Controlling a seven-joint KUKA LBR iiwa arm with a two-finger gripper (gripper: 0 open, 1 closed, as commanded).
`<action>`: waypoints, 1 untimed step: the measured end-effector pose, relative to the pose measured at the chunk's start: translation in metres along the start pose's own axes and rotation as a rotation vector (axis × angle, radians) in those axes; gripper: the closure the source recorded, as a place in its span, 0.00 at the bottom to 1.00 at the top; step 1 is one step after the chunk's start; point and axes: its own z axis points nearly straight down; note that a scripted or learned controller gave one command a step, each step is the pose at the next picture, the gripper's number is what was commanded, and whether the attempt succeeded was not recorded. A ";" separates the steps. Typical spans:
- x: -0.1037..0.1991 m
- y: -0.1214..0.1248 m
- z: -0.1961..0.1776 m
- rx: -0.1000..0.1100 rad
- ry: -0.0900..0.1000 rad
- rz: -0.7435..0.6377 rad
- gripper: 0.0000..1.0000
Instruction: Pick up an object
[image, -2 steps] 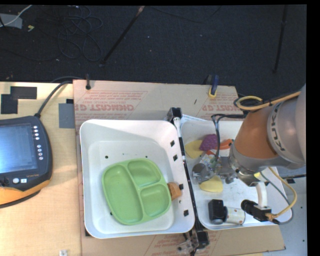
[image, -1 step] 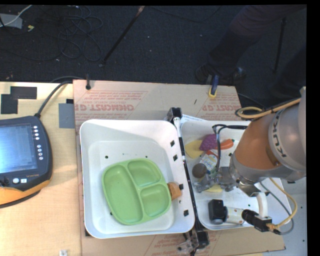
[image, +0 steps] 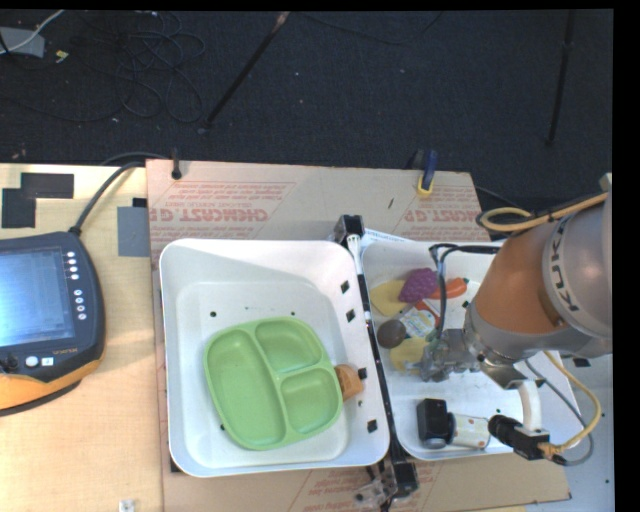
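Camera view: the gripper (image: 437, 362) is lowered into the right bin (image: 470, 445) among small toys; whether its fingers are spread cannot be told. A green divided plate (image: 272, 382) is seen in the left bin (image: 200, 270).

Arm (image: 545, 290) bent low, pincer (image: 437, 362) downward

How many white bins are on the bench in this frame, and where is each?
2. The left bin holds a green divided plate. The right bin holds a pile of small items under the arm, which may hide more of them.
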 end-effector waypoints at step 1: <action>0.000 0.000 0.001 0.001 0.000 0.003 0.00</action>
